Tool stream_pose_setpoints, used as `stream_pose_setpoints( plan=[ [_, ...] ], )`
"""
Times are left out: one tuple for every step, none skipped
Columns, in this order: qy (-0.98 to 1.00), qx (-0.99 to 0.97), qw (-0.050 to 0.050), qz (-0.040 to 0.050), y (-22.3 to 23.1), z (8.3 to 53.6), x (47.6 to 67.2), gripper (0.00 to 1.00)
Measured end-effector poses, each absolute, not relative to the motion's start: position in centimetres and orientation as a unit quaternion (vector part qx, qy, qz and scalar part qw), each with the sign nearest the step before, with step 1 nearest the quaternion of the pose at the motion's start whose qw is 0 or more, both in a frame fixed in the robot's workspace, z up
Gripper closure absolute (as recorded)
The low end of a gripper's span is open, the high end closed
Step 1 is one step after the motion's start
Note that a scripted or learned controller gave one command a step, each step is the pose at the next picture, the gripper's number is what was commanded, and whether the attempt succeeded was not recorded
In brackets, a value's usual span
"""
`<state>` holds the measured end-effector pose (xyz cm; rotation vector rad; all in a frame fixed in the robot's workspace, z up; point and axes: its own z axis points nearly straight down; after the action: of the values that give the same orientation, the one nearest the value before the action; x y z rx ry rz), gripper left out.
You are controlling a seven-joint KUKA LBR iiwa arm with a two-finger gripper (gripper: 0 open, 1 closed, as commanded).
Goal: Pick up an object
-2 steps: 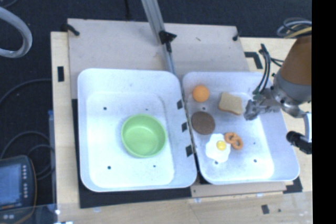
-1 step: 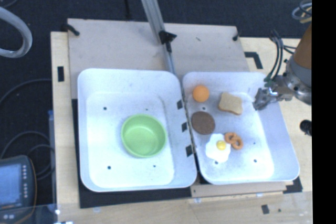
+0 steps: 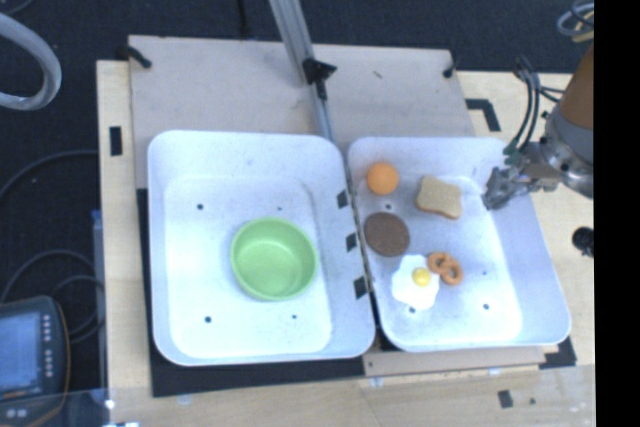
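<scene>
The right bin (image 3: 520, 305) holds an orange ball (image 3: 382, 178), a tan slice of bread (image 3: 439, 197), a brown round patty (image 3: 386, 234), a fried egg (image 3: 415, 282) and a small orange pretzel (image 3: 446, 268). A green bowl (image 3: 273, 258) sits in the left bin (image 3: 180, 205). My gripper (image 3: 497, 189) hovers at the right bin's right side, just right of the bread slice, with nothing visible between its fingers.
A slanted metal pole (image 3: 285, 0) rises from the back between the bins. Cables lie on the dark floor at the left, and a pendant screen (image 3: 25, 350) sits at the lower left. Bare bin floor lies around the bowl and at the right bin's lower right.
</scene>
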<state>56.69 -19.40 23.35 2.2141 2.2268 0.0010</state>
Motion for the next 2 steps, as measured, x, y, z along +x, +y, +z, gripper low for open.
stream_pose_setpoints(
  plan=[
    [0.71,0.704,0.0,0.0,-13.6,22.9,56.9,1.0],
    [0.71,0.704,-0.001,0.0005,-8.9,23.8,55.8,1.0]
  ],
)
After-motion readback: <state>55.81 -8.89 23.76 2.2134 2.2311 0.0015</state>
